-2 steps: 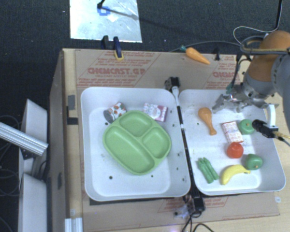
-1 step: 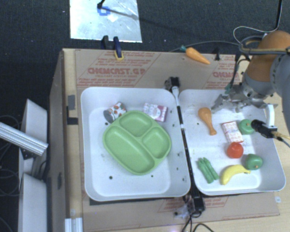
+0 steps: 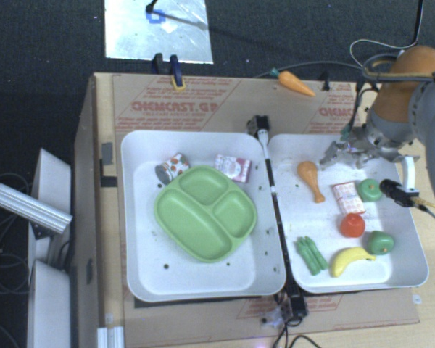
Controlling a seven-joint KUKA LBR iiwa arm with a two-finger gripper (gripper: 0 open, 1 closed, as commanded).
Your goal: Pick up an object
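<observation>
1. I see the toy drumstick (image 3: 312, 180) lying in the right bin (image 3: 413, 267), in its upper left part, with the red-and-white packet (image 3: 347, 196), green round toy (image 3: 369, 189), tomato (image 3: 352, 225), green apple (image 3: 380, 242), banana (image 3: 351, 259) and green beans (image 3: 311, 254) spread below and to its right.
2. My arm (image 3: 406, 93) reaches in from the right, bent down over the bin's far edge.
3. The jaws (image 3: 342, 153) hang just above and right of the drumstick, apart from it; I cannot tell whether they are open or closed, and nothing shows between them.
4. The left bin (image 3: 141, 267) holds a green divided plate (image 3: 205, 212), a small can (image 3: 172, 167) and a pink packet (image 3: 233, 167).
5. On the tabletop (image 3: 203, 104) behind the bins lies a carrot (image 3: 296, 83).
</observation>
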